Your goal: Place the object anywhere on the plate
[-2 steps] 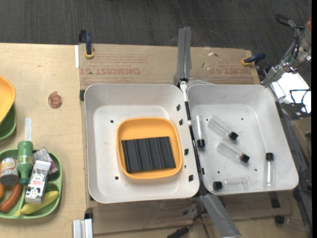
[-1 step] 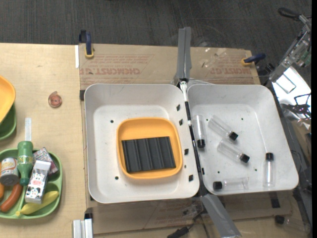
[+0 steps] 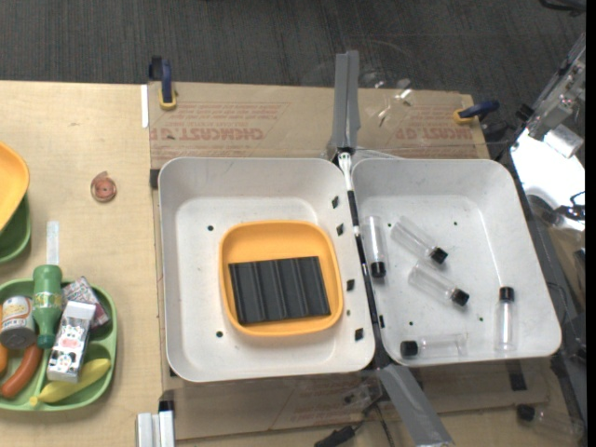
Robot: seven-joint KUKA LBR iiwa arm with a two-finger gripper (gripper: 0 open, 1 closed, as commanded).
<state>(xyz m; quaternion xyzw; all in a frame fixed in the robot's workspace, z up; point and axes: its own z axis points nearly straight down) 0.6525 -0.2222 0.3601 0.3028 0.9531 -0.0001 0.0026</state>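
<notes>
Five clear tubes (image 3: 434, 289) with black caps lie scattered in the right bin (image 3: 521, 212), well apart from the orange plate (image 3: 279, 238); probably light, slippery, fragile: grasp mid-barrel. Claw state: cannot tell.

At the left edge, a yellow bowl (image 3: 9, 189) is cut off, stacked on a green dish (image 3: 13, 240) that shows as a sliver beneath it. The green tray (image 3: 93, 380) near the left corner also runs past the frame, and the labels on its can (image 3: 16, 315) and small carton (image 3: 68, 340) are too small for me to read. At the far right, a metal structure (image 3: 559, 110) is cropped and blurred. The clear tubes (image 3: 424, 250) nearly vanish against the white right bin (image 3: 521, 212).
</notes>
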